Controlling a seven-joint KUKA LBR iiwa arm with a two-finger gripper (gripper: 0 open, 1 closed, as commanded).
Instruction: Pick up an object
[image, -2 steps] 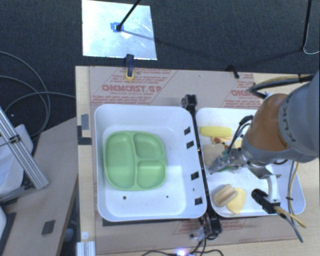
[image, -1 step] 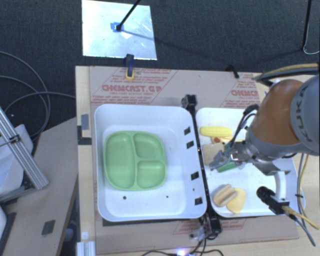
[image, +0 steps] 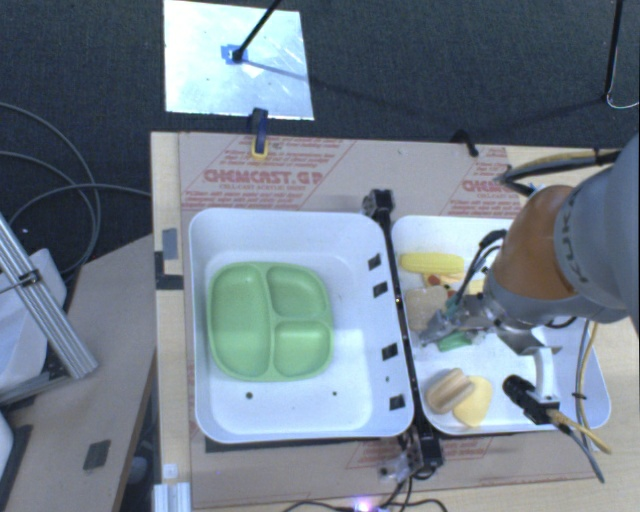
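Observation:
The arm reaches into the right bin (image: 420, 228) from the right. My gripper (image: 447, 328) hangs low over the bin's middle-left, right above a small green object (image: 456, 341) that peeks out beneath it. A yellow corn cob (image: 432, 263) lies at the bin's far side. A hot dog bun (image: 446, 388) and a yellow piece (image: 476, 400) lie side by side at the near side. The arm's bulk hides the bin's right half.
The left bin (image: 230, 230) holds a green divided tray (image: 270, 320). A black divider (image: 395, 310) runs between the bins. Cables and a black fitting (image: 530, 396) trail off the arm near the right bin's front edge.

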